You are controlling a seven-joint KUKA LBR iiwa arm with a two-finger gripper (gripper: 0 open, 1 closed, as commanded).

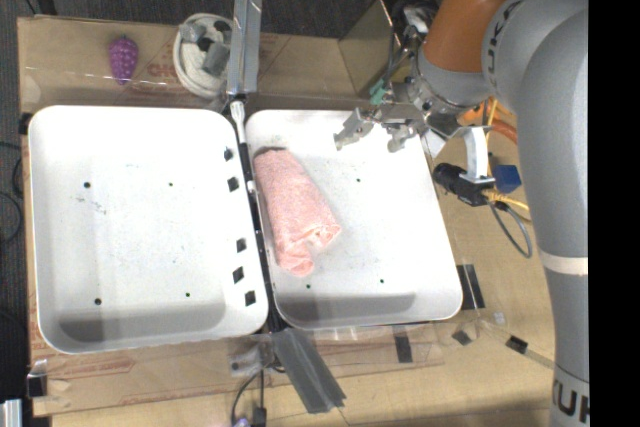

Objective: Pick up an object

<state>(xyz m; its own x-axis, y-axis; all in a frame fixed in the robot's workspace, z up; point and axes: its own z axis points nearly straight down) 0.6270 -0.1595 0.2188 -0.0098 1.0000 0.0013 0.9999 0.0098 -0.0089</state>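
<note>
A rolled pink towel (294, 210) lies in the right bin (420, 255), against its left wall. The gripper (372, 133) hangs over that bin's far edge, fingers spread wide, holding nothing, well apart from the towel.

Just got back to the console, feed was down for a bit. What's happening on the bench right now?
The arm reaches in from the right, with its end effector open over the far edge of the right bin. Nothing sits between its fingers. A rolled pink cloth lies in that bin, along its left side near the divider, apart from the end effector. Behind the left bin, a small purple object and a white roll rest on the bench. No pick has been made yet.
</note>
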